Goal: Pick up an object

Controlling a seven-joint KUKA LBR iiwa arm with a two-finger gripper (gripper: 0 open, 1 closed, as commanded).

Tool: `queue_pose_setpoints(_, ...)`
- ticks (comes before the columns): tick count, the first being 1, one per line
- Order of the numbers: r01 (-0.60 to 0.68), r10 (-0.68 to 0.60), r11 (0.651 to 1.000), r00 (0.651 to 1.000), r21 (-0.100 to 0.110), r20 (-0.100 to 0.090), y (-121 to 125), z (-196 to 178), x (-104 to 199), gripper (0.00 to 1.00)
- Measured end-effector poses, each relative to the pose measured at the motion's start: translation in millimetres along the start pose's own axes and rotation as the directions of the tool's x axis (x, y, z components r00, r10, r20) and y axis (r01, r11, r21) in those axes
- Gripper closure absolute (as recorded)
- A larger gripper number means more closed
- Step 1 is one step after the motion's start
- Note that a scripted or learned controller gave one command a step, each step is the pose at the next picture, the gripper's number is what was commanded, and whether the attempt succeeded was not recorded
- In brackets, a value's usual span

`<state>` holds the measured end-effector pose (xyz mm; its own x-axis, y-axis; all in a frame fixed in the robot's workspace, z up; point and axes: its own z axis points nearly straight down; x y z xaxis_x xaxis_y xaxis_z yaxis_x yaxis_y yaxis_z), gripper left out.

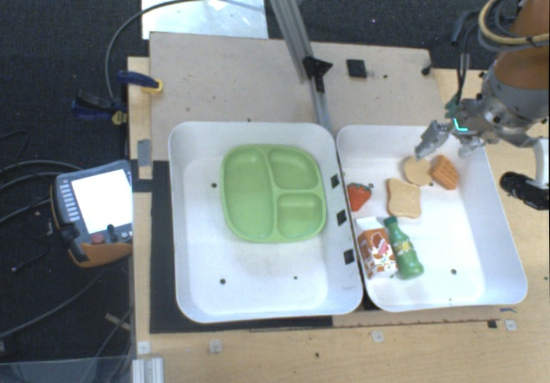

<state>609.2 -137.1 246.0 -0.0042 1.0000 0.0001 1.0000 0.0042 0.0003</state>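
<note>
a pendant (96, 216) with a bright, washed-out screen is lying at the far left, off the bench, among dark cables. the left bin (193, 282) is holding a green plate (274, 193) with three compartments, sitting flat near the bin's middle. a grey pole (288, 16) is slanting down from the top edge to the seam between the bins, its upper end cut off by the frame.

in the right bin (494, 274), a small red piece (358, 197) is lying beside the left wall; its shape is too small to make out. below it a carton (375, 252) and a green bottle (404, 250) are lying side by side, touching. a slice of toast (404, 198) is resting above the bottle, with a round tan piece (418, 170) and an orange ridged piece (444, 172) near the bin's back.

the gripper (449, 146) is hanging over the bin's back right, just above those two pieces, its fingers spread apart and nothing between them. the arm (514, 63) is running off the right edge, only partly seen.
</note>
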Motion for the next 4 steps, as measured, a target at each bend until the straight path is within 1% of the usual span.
queue_pose_setpoints(1,0.000,0.000,1.000,1.000,-0.002,0.000,0.4,-0.7,0.0,0.00)
queue_pose_setpoints(2,-0.003,0.003,1.000,1.000,0.004,0.000,-0.2,60.9,-4.9,0.00)
queue_pose_setpoints(3,-0.004,0.004,1.000,1.000,0.002,0.001,-2.8,107.9,-13.8,0.00)
queue_pose_setpoints(4,-0.003,0.003,1.000,1.000,-0.001,0.001,-2.2,158.9,-13.7,0.00)
